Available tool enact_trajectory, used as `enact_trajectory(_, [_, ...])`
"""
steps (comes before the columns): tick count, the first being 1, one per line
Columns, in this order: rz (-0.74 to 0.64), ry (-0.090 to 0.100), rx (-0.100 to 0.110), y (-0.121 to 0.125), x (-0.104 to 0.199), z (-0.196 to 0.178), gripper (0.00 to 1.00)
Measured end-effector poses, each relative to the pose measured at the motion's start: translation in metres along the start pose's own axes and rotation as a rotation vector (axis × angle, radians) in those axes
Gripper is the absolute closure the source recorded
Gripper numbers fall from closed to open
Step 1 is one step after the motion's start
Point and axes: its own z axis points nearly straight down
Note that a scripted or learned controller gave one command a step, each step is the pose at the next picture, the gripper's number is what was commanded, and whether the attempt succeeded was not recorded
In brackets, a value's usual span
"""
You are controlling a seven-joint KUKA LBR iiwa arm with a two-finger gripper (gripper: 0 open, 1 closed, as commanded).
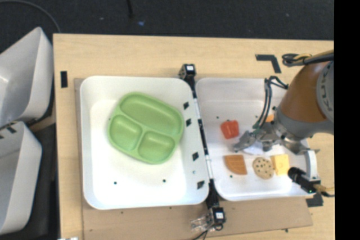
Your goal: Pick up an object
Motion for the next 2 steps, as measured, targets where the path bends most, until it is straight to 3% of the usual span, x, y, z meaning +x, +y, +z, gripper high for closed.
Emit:
enact_trajectory(1, [0.006,-0.004,-0.007,0.002,-0.002,-0.012,1.0])
enact_trajectory(2, [-0.005,-0.004,-0.008,0.002,-0.004,-0.077,1.0])
